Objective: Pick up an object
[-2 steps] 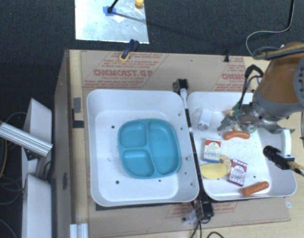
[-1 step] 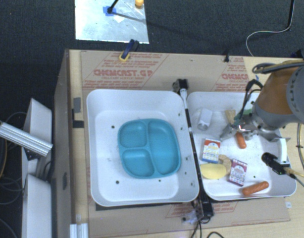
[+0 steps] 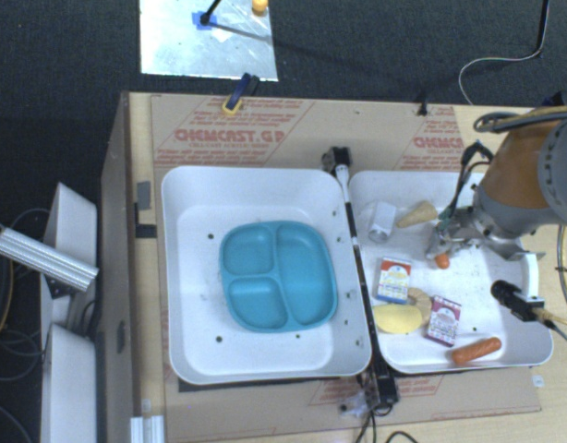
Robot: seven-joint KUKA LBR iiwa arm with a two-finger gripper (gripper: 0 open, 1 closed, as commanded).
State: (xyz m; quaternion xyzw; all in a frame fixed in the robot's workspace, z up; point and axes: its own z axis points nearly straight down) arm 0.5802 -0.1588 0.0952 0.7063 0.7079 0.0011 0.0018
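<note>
The gripper (image 3: pixel 447 240) is down in the right bin (image 3: pixel 542 344), near its upper middle, and a small orange-red piece (image 3: pixel 441 260) lies just below it, touching or nearly so; whether the fingers are open or closed I cannot tell, since the wrist hides them from above; the other candidates lie apart in the same bin: a pale wedge (image 3: pixel 417 214) and a white cup on its side (image 3: pixel 382 218) toward the far wall, two small printed cartons (image 3: pixel 393 280) (image 3: pixel 443 320), a yellow lump (image 3: pixel 398 318) between them, and a carrot-like stick (image 3: pixel 474 350) by the near wall; to do the pick well, I judge the fingers should straddle the small piece squarely and press to the floor before closing, as so small and rounded a thing would readily squirt aside; lifting straight up would avoid nudging the wedge; the left bin (image 3: pixel 186 340) carries a blue divided tray (image 3: pixel 277 276); the board on the counter (image 3: pixel 265 135) reads "CHEMCAST GP" in red, repeated; the print on the cartons is too small to read.
</note>
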